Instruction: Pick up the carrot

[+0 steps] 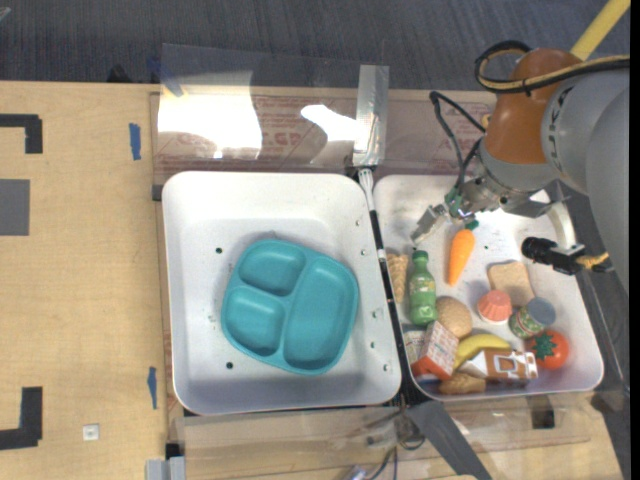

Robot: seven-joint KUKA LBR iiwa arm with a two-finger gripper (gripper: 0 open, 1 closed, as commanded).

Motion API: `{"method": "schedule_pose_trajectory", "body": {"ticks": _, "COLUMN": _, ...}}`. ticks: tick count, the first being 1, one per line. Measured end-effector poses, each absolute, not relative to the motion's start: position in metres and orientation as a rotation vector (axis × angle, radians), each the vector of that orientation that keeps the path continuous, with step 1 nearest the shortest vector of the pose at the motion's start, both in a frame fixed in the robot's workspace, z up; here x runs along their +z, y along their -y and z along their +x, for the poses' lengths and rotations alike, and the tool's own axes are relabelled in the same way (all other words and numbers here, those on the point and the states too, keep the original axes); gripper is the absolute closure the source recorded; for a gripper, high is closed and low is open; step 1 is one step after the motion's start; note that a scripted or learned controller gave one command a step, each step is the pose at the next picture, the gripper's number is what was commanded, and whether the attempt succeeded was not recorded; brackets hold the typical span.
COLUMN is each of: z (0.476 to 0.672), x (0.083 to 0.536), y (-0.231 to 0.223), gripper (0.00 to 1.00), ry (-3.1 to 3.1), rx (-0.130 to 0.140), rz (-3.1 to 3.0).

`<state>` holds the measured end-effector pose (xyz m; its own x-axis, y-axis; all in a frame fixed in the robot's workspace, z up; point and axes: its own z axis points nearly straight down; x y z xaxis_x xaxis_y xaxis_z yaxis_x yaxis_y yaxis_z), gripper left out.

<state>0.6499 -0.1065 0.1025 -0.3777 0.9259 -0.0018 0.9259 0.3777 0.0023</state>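
One carrot (460,255) is lying in the right bin (590,368), beside a green bottle (421,288). Just above its leafy end, the claw (447,211) is hovering, fingers spread; it should be straddling the carrot's narrow width before closing.

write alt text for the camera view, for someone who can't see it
A grey robot arm reaches in from the right, its gripper just above the leafy end of an orange carrot in the right white bin, among a green bottle, banana and other toy food. The left bin holds a teal divided plate.
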Motion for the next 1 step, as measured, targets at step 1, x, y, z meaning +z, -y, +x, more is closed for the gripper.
{"method": "schedule_pose_trajectory", "body": {"ticks": 1, "z": 0.5941, "x": 0.0890, "y": 0.1142, "gripper": 0.00, "ry": -2.516, "rx": 0.007, "rz": 1.866}}
